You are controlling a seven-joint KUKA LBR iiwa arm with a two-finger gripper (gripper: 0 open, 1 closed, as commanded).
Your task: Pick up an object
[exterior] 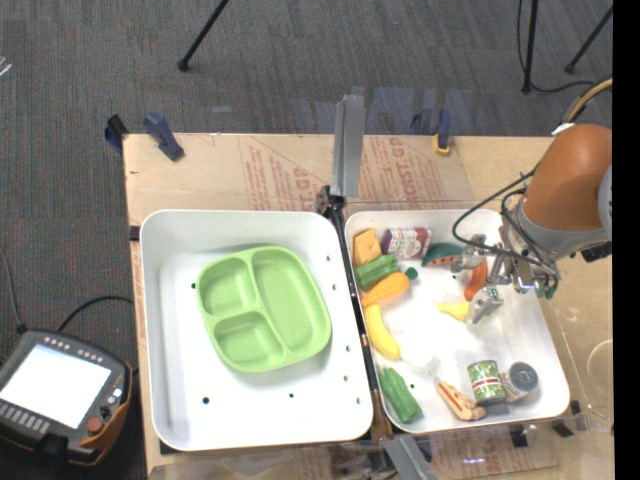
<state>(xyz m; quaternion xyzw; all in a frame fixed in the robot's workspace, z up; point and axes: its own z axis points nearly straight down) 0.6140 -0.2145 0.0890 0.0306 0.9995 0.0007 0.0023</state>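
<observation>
My arm comes in from the right side of the view, the orange band above the wrist showing broad and rounded, with the grey wrist just under it. From there the wrist angles down and to the left, cables looping beside it. My hand hangs low at the end of it, pointing downward with its metal fingers close together.

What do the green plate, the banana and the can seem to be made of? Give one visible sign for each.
Plate: likely moulded plastic, matte, uniform pale green with three smooth compartments.
Banana: probably toy plastic, evenly yellow and smooth.
Can: possibly metal or plastic with a printed green label; too small to tell.
</observation>
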